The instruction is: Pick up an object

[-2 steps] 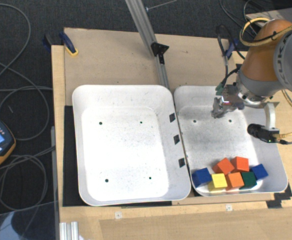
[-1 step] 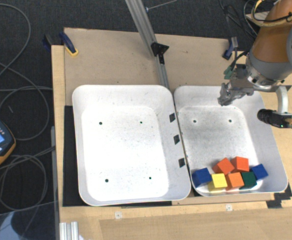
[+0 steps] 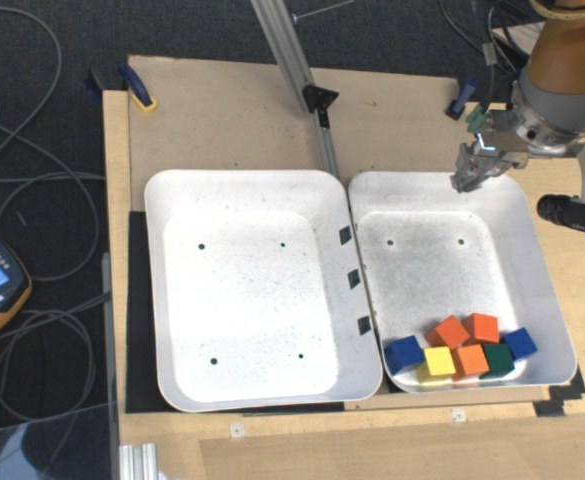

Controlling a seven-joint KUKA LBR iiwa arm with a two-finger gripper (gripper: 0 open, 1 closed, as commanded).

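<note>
1. Camera view: the right bin is serving as the landmark here. It is lying on the counter, touching the left bin along its left wall.
2. The claw is hanging over the far rim of the right bin, near that bin's far right corner, on the end of the grey arm with its orange band.
3. Whether the claw is spread or closed I cannot tell; nothing is showing in its grip.
4. The blocks are sitting clustered in the near right corner of the right bin, well apart from the claw.
5. In that cluster, a blue block is lying at the left end, a yellow block just beside it, and orange blocks are crowding the middle.
6. A green block is resting next to the orange ones, and another blue block is sitting at the right end, nearest the bin's right wall.
</note>
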